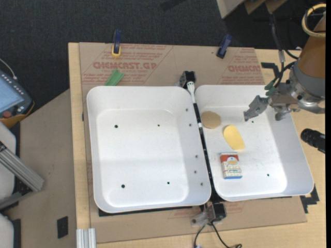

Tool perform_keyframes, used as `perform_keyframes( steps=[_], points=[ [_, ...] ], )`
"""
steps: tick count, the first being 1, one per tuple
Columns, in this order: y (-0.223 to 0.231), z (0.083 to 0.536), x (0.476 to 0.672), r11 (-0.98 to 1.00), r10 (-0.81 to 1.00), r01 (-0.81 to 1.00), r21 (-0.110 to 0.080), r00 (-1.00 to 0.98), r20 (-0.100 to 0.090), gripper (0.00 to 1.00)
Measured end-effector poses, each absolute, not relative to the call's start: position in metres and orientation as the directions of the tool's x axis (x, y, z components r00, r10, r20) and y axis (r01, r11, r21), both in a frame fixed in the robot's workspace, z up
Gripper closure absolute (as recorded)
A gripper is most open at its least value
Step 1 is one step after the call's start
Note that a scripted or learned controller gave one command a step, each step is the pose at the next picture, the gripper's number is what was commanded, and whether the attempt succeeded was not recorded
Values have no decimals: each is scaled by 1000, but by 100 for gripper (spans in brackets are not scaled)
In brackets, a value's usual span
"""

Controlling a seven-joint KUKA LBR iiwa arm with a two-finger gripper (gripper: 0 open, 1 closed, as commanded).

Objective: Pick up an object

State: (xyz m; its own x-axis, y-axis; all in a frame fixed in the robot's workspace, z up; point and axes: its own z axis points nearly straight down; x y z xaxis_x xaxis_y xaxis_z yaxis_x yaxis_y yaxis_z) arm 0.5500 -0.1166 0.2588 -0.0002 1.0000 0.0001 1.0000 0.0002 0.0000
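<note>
Objects for picking lie together in the right bin point(289, 154), right of centre in the frame: a round tan disc point(211, 120) near the bin's left wall, a yellow oval piece point(234, 137) just below and right of it, and a small red, white and blue box point(231, 166) lower still, lying flat. All three sit apart from one another, which should leave room for fingers to come down around any one of them. The left bin point(98, 138) has only its white floor and a few dark dots showing. The gripper point(265, 107) hangs over the upper right part of the right bin, above and to the right of the yellow piece, its fingers spread with nothing between them, so no grasp has been made. Judging by that position, it seems poised for a descent, and the yellow piece or the disc looks like the nearest candidate.
</note>
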Motion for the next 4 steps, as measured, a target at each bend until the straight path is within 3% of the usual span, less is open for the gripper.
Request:
perform_keyframes(
  steps=[1,2,3,4],
  points=[
    [-94,148,555,2,1000,1000,-10,-1,3,0],
    [-92,81,551,-1,1000,1000,-3,1,1,0],
    [-94,97,553,-2,1000,1000,5,2,-3,100],
    [-94,106,553,-3,1000,1000,7,3,-3,100]
  ],
)
